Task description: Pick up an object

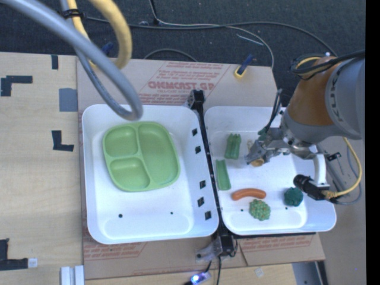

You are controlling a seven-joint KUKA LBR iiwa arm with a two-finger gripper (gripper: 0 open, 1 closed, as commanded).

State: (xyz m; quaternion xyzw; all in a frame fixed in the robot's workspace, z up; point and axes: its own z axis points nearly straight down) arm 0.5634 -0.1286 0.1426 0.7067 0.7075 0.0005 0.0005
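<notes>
A slanted overhead view of a desk (35, 159) that bears two shallow white plastic bins side by side in the middle of the frame. The left-hand bin (95, 218) holds a pale green plastic plate with three compartments (141, 155), lying flat in its upper half.

The right-hand bin (320, 221) holds the small toy foods, scattered loosely so that each can be approached from above. A ridged dark green block (233, 146) sits near the bin's upper left. Below it, a long light green stick (222, 174) lies close along the left wall. Toward the lower centre rests an orange sausage-shaped piece (249, 193), and just below it a bumpy light green broccoli-like floret (259, 209). A darker teal-green lump (293, 196) sits at the lower right, well apart from the ridged block.

The grey arm with its orange band (312, 97) enters from the right of the frame and bends down into the right-hand bin. Its end effector (259, 153) sits low over the bin's upper middle, just right of the ridged block. Something small and brownish shows at its tip, too small to name. Whether it is spread or closed I cannot tell, and nothing is clearly gripped. In my judgement the pick is not yet made, and the ridged block is the nearest candidate.
</notes>
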